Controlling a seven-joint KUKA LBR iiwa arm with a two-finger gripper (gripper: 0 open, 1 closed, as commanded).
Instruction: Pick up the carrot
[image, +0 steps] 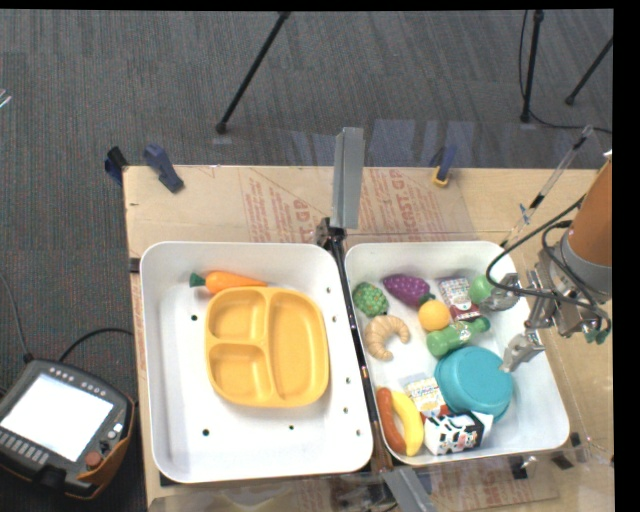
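The left bin holds a yellow divided plate, with the carrot against the plate's far edge near the far left corner. The right bin is crowded: grapes, croissant, orange, teal bowl, banana. The gripper hangs at its right edge; whether the fingers are parted cannot be told.
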